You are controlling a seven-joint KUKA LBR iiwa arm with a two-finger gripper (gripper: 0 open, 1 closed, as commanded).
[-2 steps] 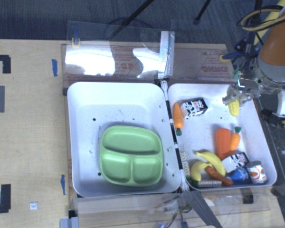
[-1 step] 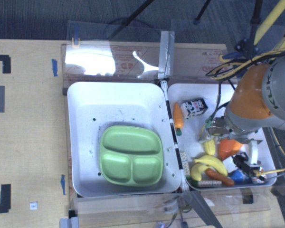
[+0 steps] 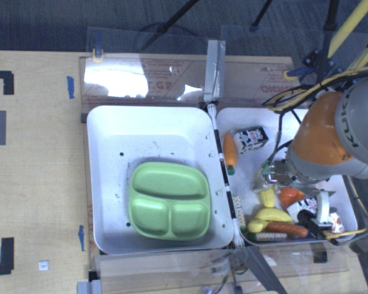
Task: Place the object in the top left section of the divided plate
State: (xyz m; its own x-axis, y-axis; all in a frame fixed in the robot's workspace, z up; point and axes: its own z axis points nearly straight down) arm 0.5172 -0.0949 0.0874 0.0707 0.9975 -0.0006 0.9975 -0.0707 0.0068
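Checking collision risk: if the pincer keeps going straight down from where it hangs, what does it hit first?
Most likely the toy corn cob just under the pincer in the right bin, with the banana close beside. Depth is hard to judge from this slanted view.

Wooden bench top [image 3: 30, 182], blue tape marks [image 3: 70, 86]; dark carpet [image 3: 110, 8], tripod legs [image 3: 190, 8] behind.

The plate [image 3: 169, 207] lies in the left bin [image 3: 110, 127]. Right of the plate, in the right bin [image 3: 276, 116], a carrot [image 3: 230, 152] lies nearest it, a carton [image 3: 251, 138] beyond, and a banana [image 3: 268, 217] and sausage [image 3: 287, 228] toward the near corner.
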